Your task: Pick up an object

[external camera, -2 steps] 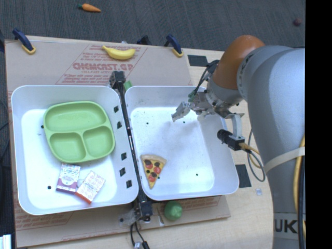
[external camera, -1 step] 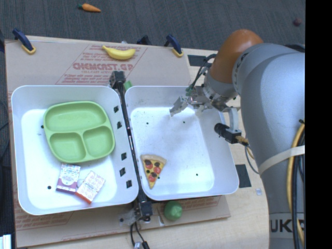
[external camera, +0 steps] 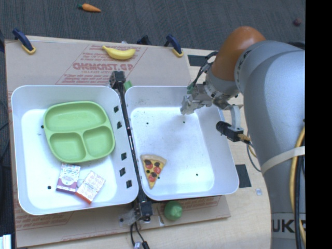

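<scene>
Grey and orange, the arm point(external camera: 270, 87) reached in from the right, its gripper point(external camera: 188, 107) hanging over the far edge of the right bin point(external camera: 218, 160); whether its jaws were open or closed could not be told. A green divided plate point(external camera: 79, 131) and two small packets point(external camera: 80, 183) lay in the left bin point(external camera: 26, 154). A pizza slice point(external camera: 152, 169) lay near the right bin's front left corner.

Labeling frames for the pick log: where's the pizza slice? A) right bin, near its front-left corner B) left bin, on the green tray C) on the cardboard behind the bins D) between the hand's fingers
A: the pizza slice lies flat on the floor of the right bin, near its front-left corner, apart from the hand at the bin's back edge.
</scene>
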